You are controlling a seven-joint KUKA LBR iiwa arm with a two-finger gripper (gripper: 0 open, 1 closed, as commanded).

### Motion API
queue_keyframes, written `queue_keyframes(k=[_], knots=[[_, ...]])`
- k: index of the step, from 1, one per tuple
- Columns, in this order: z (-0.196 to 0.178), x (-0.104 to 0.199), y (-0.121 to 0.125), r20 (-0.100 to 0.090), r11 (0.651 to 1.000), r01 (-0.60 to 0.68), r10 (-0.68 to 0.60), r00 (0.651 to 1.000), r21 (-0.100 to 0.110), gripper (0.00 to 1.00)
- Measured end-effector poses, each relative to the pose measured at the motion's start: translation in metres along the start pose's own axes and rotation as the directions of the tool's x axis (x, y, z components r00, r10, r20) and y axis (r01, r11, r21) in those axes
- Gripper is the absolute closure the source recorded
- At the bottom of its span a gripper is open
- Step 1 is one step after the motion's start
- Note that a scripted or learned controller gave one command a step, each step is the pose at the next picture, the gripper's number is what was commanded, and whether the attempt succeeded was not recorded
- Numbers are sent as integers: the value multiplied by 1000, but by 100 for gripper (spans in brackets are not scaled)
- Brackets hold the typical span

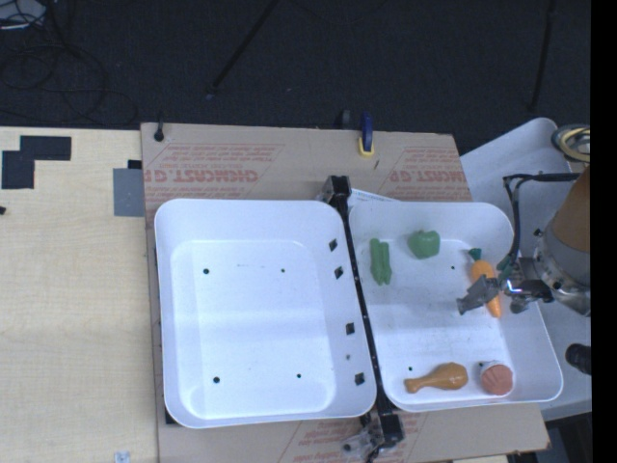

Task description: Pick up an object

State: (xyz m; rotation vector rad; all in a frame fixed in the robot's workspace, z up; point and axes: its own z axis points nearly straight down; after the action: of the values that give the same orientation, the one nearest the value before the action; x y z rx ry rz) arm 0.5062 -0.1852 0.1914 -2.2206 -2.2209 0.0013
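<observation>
Half-hidden orange carrot (489,285) lies under tool (487,297).

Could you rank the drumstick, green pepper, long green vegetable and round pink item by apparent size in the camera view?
1. Drumstick
2. Long green vegetable
3. Green pepper and round pink item: look alike, so unranked.

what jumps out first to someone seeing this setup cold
The gripper reaches in from the right over the right bin, sitting right at an orange toy carrot near that bin's right wall. The other toy food in that bin also draws the eye: a green pepper and a green pod-like vegetable toward the back, with a tan drumstick and a reddish round piece at the front.
</observation>
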Motion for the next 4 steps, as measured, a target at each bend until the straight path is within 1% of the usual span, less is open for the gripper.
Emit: queue_keyframes(k=[1,2,3,4], knots=[[-205,-12,22,6,1000,2,-1,1000,-17,0],[-346,-24,105,8,1000,5,-5,1000,-15,0],[-347,-22,103,1,1000,9,-9,1000,3,100],[-345,36,74,-1,1000,-1,1,1000,4,100]])
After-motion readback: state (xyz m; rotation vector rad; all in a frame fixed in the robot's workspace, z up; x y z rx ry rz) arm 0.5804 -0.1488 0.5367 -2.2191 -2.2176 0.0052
